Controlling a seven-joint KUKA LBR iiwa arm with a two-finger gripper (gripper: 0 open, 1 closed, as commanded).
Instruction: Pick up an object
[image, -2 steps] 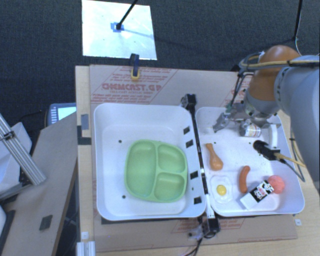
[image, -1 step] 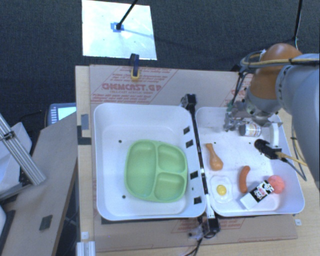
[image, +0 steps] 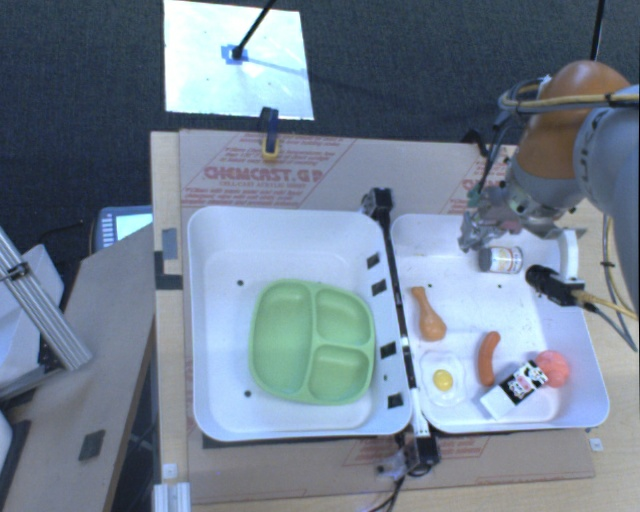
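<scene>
Grey gripper (image: 478, 238), grip state I cannot tell, should centre over the small can (image: 500, 260) near the right bin's (image: 596, 400) far edge before closing.

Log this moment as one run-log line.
gripper: over right bin, far end | nearest: small can | grasp: none seen | left bin: green divided plate

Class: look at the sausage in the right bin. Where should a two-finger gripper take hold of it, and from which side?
Probably at mid-length of the sausage, from straight above. It lies flat, long and narrow, running roughly up and down the view, so the fingers should close across its narrow width. Egg and carton lie apart from it, leaving room.
</scene>
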